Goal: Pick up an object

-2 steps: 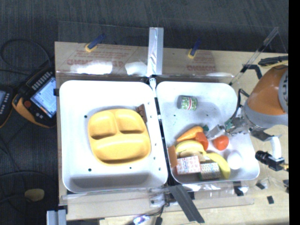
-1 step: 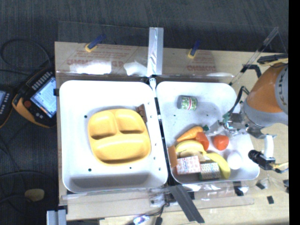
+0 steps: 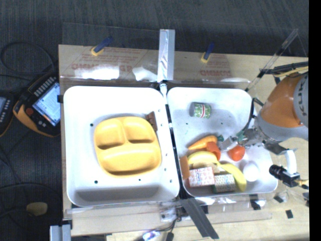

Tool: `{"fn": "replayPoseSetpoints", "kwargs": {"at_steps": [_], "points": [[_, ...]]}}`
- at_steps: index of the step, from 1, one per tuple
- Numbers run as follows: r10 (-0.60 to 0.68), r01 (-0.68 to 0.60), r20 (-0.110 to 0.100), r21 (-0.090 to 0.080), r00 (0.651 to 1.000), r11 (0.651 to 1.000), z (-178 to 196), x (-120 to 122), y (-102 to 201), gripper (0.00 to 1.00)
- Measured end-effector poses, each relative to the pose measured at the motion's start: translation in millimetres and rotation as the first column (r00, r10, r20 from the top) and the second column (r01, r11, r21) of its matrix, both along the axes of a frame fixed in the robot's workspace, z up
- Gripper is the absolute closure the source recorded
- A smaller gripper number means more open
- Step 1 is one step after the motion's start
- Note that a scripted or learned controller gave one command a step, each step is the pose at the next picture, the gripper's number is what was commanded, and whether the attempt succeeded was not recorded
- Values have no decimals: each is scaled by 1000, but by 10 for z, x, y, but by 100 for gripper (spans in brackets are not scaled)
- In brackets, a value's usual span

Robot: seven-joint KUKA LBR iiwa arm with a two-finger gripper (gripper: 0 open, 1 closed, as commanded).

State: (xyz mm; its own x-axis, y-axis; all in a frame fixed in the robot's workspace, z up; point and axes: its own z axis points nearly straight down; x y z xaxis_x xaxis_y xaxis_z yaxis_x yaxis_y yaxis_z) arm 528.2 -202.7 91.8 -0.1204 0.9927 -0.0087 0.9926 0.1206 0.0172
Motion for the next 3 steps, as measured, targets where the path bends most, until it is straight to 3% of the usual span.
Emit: {"fn": "replayPoseSetpoints", "kwargs": {"at_steps": [1,2,3], "points": [[0,0,2,-1,1000,1000,94,9,-2,100],[-81,81,1,-2,997,997,1,-323,502,100],[-78,78,-4,2,997,997,-17,-328,528,0]]}}
